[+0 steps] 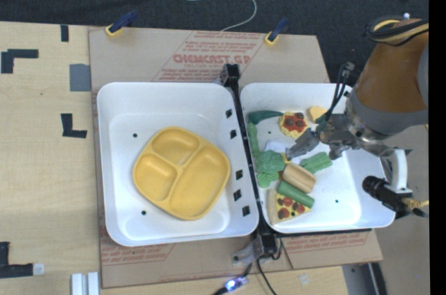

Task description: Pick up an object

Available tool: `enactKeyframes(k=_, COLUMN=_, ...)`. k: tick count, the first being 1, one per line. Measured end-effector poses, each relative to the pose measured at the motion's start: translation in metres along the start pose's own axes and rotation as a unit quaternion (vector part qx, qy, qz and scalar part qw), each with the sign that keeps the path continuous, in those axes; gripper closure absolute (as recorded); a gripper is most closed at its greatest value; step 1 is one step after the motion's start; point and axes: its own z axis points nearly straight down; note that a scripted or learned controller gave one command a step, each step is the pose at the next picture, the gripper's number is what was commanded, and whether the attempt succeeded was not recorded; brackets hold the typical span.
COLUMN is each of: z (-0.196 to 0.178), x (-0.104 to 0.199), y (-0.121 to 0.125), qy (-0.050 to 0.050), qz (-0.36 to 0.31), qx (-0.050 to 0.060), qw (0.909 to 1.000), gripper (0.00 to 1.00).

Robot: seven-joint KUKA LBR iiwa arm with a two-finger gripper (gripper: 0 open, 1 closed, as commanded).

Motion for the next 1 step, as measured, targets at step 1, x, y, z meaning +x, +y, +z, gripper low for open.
enactKeyframes(k=1, z=0.0498, x=0.0041, y=0.0077, qy=0.000, qz=0.000, qx=0.003, qw=1.0000, gripper=0.00)
